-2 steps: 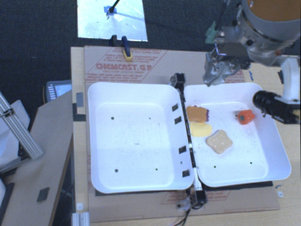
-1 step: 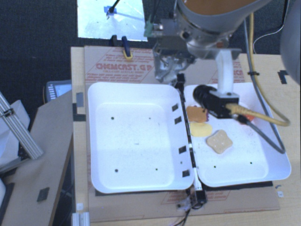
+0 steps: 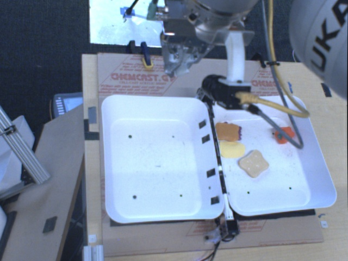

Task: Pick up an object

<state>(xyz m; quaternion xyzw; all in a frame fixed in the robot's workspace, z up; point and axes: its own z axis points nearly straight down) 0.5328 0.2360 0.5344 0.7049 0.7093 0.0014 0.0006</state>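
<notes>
Toast [image 3: 253, 163], a yellow slice [image 3: 232, 149] and a brown piece [image 3: 228, 131] lie grouped in the right bin [image 3: 315, 192], reachable. The gripper [image 3: 176, 64] hangs beyond the bins, apparently carrying nothing; jaw spacing is unclear.

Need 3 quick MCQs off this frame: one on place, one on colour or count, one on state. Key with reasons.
1. Where do the small objects lie?
A. Left bin
B. Right bin
C. On the bench outside the bins

2. What colour is the flat piece beside the toast-shaped piece?
A. Yellow
B. Blue
C. Green

3. Where is the hand?
A. Down inside the left bin
B. Raised above the far edge of the bins
C. Resting on the toast-shaped piece

Key:
1. B: the toast-shaped piece, the yellow piece, the orange-brown piece and the small orange-red piece all sit in the right bin.
2. A: it is pale yellow.
3. B: the hand hangs over the far edge, above the left bin, touching nothing.
</notes>
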